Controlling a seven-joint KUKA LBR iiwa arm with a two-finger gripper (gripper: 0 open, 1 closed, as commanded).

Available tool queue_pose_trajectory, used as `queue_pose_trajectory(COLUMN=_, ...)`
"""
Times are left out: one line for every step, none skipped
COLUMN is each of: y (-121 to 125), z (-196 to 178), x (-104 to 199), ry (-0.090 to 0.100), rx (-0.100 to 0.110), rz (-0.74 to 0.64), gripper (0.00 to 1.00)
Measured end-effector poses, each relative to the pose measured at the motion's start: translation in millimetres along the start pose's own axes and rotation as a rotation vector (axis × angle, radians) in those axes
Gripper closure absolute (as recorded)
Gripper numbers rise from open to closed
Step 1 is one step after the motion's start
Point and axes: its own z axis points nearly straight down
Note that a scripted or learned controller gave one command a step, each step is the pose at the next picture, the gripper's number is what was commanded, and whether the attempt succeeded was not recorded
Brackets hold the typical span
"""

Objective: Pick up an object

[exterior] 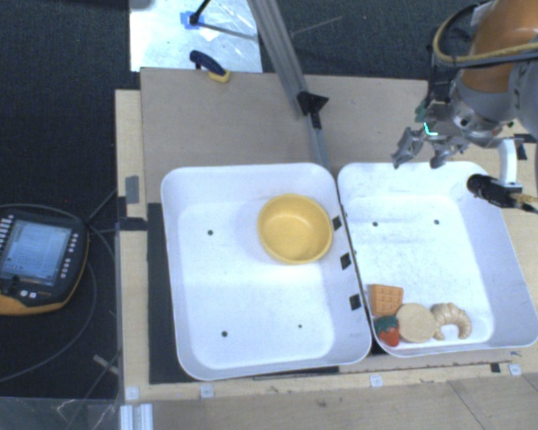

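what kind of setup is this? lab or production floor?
Most likely a robotics lab bench for pick tests. A teach pendant lies on the carpet beside the bench, two white bins sit side by side, and the load is toy food: a croissant and a yellow bowl.

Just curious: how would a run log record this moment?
gripper: open, above right bin's far edge | holding: nothing | bowl: left bin

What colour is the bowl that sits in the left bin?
The bowl is yellow, plain with no pattern. The camera view shows it clearly from above.
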Motion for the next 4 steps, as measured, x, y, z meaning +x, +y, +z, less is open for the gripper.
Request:
queue_pose_trajectory(y=0, z=0, x=0, ry=0.0, rx=0.0, rz=0.0, gripper=0.0)
queue_pose_trajectory(y=-6, z=61, x=-1, ry=0.001, rx=0.005, rz=0.001, gripper=0.0)
queue_pose_trajectory(y=-7, z=113, x=-1, ry=0.001, rx=0.004, rz=0.0, gripper=0.0)
queue_pose_trajectory(y=-5, z=99, x=-1, ry=-0.001, rx=-0.002, rz=-0.001, gripper=1.0)
